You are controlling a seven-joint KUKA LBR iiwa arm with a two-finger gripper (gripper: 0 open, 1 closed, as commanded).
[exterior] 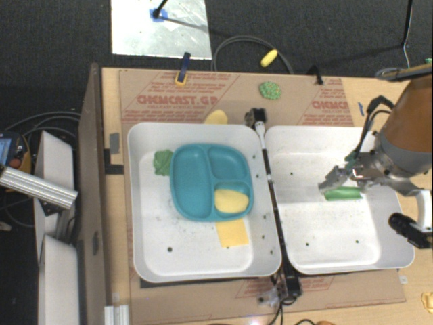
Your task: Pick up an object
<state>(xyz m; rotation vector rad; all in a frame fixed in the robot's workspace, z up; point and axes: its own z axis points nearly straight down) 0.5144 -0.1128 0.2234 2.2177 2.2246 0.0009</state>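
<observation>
Entered from the right as a thick grey arm [406, 156] with a broad orange band [410, 119] rounded above the wrist. Narrowed below the grey collar into a cluster of small dark and pale metal parts at the hand [336, 179], its silvery fingers [333, 179] short and angular. Carried a thin black cable [371, 117] looped along the orange section. Showed a black, rounded fitting [407, 228] jutting out beneath the wrist. Too blurred for screws or markings.
</observation>
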